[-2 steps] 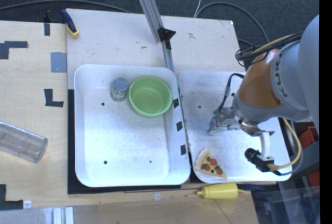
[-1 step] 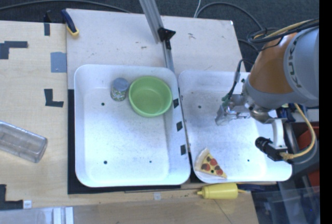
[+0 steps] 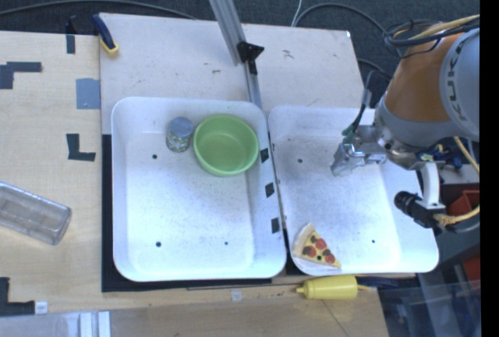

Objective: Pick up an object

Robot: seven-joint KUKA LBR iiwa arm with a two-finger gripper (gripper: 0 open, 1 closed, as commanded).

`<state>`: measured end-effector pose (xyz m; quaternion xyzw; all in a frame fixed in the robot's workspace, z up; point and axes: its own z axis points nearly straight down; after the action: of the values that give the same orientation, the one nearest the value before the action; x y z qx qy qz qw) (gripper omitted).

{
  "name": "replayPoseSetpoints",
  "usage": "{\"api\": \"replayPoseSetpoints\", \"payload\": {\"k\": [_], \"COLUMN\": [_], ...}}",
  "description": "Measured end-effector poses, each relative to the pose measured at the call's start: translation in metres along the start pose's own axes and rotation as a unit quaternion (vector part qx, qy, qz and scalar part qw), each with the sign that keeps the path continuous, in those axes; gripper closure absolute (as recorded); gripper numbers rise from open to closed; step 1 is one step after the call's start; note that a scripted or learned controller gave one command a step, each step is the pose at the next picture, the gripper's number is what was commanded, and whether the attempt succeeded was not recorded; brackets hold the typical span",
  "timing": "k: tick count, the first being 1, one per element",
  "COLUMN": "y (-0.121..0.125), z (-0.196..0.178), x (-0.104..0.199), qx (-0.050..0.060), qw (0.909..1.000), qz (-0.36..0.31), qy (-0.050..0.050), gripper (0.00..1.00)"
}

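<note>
1. Camera view: the grey arm (image 3: 437, 94) with its orange band reaches in from the right, and its end effector (image 3: 344, 162) hangs over the far part of the right bin (image 3: 390, 250), above bare white floor.
2. Whether the end effector is spread or pressed together I cannot tell; nothing is seen between its tips.
3. A pizza slice (image 3: 315, 246) lies flat in the right bin's near-left corner, well apart from the end effector.
4. A yellow bottle (image 3: 330, 288) lies on its side on the surface just outside that bin's near rim.
5. In the left bin (image 3: 156, 250), a green bowl (image 3: 225, 144) sits upright at the far side, and a small grey-lidded jar (image 3: 179, 134) stands just to its left.
6. A clear plastic container (image 3: 31, 213) lies on the wooden surface (image 3: 47, 140) well left of the bins.
</note>
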<state>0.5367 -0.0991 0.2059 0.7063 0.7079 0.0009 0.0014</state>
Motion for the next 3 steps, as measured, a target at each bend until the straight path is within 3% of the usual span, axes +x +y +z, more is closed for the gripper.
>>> {"api": "replayPoseSetpoints", "payload": {"k": [1,3], "y": [0.001,-0.006], "z": [-0.050,-0.020], "x": [0.000,0.112], "qx": [-0.001,0.004], "qw": [1.0000,1.0000], "qz": [0.000,-0.002], "qy": [0.000,0.001], "gripper": [1.00,1.00]}}
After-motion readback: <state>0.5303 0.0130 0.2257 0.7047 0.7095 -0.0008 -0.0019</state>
